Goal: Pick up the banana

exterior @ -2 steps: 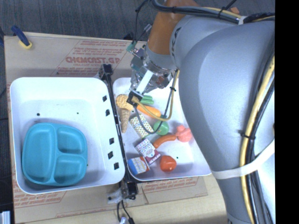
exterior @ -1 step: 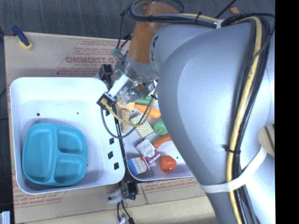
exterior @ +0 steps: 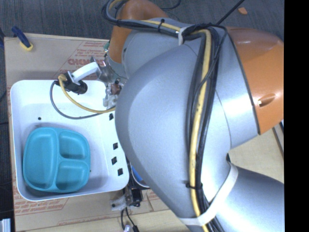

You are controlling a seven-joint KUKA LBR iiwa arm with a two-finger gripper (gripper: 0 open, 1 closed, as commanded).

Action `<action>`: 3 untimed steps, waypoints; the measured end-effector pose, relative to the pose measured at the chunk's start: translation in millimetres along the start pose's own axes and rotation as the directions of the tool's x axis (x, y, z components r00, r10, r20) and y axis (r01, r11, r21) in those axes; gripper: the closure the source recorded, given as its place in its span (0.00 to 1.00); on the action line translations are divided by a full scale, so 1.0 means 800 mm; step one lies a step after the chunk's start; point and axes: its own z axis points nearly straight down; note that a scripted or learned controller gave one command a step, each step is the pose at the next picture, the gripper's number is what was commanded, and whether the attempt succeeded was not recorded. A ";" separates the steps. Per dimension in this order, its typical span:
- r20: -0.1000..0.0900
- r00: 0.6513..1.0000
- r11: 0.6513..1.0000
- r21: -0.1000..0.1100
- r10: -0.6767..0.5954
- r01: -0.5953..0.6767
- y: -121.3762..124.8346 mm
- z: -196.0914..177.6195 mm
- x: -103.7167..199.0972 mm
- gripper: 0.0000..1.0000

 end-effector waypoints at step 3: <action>0.003 1.000 1.000 0.002 -0.002 0.002 -0.104 0.037 -0.168 1.00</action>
